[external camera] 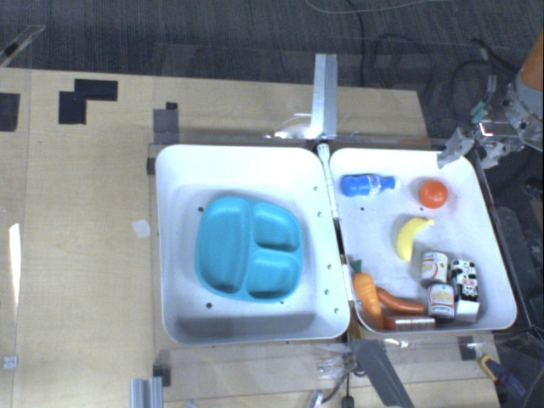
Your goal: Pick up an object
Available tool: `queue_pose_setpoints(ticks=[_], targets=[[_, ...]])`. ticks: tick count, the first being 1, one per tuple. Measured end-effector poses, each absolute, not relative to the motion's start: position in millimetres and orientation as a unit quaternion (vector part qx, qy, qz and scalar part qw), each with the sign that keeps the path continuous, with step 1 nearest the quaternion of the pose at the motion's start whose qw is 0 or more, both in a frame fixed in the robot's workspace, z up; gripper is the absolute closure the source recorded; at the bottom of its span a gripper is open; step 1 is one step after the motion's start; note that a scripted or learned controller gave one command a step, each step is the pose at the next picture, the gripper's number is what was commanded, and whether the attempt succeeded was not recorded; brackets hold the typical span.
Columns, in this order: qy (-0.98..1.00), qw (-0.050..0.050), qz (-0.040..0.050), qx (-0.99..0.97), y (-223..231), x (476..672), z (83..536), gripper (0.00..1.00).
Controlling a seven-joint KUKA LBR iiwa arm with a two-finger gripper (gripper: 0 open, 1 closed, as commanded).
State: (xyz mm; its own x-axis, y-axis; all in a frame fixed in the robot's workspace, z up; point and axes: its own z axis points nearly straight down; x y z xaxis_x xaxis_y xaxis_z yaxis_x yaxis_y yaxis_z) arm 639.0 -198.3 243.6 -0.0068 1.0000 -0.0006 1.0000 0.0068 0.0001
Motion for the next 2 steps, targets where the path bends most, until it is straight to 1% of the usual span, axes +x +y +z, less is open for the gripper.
queue_pose_setpoints(ticks=[1, 2], targets=[[0.734, 0.001, 0.0011, 0.679, -178.4, 597.9, 95.4, 0.0], [0.81, 0.001, 0.0007, 0.586, -184.2, 565.7, 116.2, 0.0]])
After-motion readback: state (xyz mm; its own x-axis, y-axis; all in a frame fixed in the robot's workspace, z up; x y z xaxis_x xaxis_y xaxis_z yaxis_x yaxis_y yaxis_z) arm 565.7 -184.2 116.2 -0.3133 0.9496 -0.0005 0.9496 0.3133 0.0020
